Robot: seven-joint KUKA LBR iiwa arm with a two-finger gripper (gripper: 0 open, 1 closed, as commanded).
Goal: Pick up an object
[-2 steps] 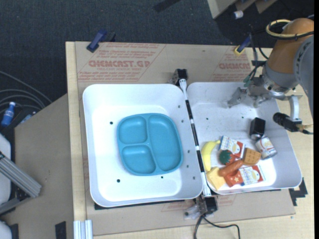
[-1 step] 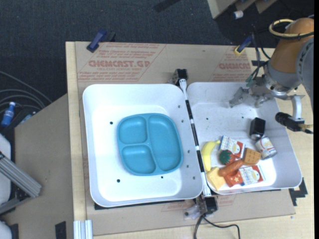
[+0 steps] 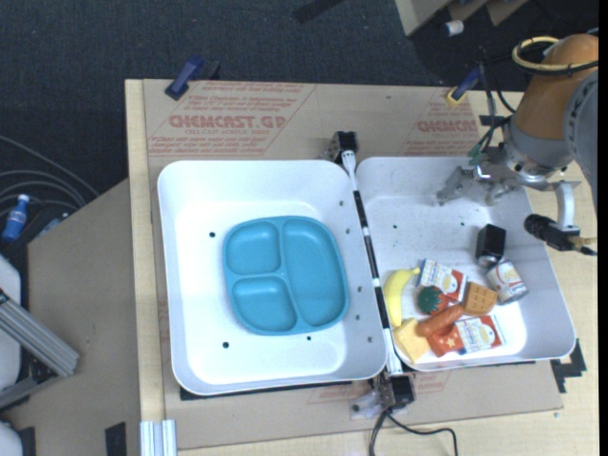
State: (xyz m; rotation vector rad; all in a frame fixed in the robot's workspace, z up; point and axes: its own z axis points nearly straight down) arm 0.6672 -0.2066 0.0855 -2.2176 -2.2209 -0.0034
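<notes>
1. Camera view, nearest edge at 6 o'clock: clamp and cable (image 3: 394, 392) at the junction of both bins, on the brown bench (image 3: 247, 112).
2. At 5 o'clock, heaped in the near corner of the right bin (image 3: 399, 188): toy foods touching one another, among them a banana (image 3: 399, 288), a yellow wedge (image 3: 410, 342), a green-and-red piece (image 3: 430, 298), an orange carrot-like piece (image 3: 442, 319), a waffle-like square (image 3: 480, 298), and two small printed cartons (image 3: 442, 275) (image 3: 480, 335).
3. Just past the heap toward 3 o'clock: a small can (image 3: 508, 278) lying on its side, and a black block (image 3: 490, 243) close beside it at its 11 o'clock.
4. At 8 o'clock from the heap, in the left bin (image 3: 190, 207): a blue divided plate (image 3: 285, 274), flat, three compartments, near the middle of the bin floor.
5. At 2 o'clock: grey arm with orange band (image 3: 556, 93), reaching in over the far right part of the right bin.
6. Gripper (image 3: 475, 183) above the bin's far floor, at 12 o'clock from the black block, well apart from the heap; fingers spread apart, nothing seen between them.
7. At 11 o'clock on the bench's far edge: a blue clip (image 3: 185, 77); another small blue-and-yellow one (image 3: 464, 90) at 1 o'clock.
</notes>
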